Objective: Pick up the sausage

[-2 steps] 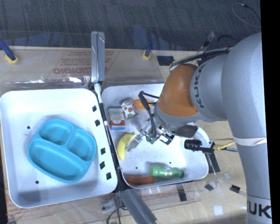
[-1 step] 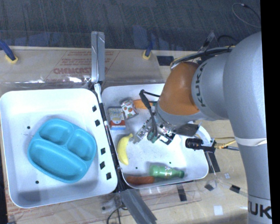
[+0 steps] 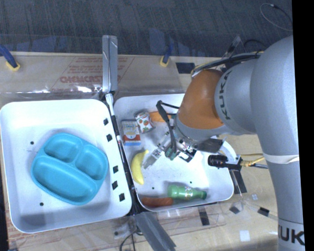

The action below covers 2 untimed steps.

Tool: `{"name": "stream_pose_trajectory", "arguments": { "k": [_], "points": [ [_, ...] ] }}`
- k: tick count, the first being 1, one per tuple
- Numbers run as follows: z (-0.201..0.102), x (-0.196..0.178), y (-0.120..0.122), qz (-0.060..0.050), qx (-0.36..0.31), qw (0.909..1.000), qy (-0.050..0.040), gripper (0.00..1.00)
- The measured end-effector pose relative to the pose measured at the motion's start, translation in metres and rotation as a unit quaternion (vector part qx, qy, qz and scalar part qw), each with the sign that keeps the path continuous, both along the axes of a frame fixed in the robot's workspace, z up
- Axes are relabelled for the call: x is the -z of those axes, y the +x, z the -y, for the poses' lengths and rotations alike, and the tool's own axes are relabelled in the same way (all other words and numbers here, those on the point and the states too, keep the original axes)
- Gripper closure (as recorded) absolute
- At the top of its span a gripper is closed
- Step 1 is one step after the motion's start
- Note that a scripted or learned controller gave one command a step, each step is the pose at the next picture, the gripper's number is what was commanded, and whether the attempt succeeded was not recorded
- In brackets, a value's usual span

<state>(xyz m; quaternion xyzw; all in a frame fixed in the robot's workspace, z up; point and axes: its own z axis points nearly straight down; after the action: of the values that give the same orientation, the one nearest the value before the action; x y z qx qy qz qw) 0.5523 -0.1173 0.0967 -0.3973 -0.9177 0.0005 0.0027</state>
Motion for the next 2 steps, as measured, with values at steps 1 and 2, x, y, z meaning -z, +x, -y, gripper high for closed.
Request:
{"name": "stream_pose_trajectory", "arguments": {
  "k": [1, 2],
  "points": [
    [0.035, -0.038, 0.055, 0.002, -0.022, 0.9998, -0.0003, 0.00],
    [0.093, -0.101, 0.071, 0.003, -0.029, 0.9996, -0.0004, 0.00]
  ]
}}
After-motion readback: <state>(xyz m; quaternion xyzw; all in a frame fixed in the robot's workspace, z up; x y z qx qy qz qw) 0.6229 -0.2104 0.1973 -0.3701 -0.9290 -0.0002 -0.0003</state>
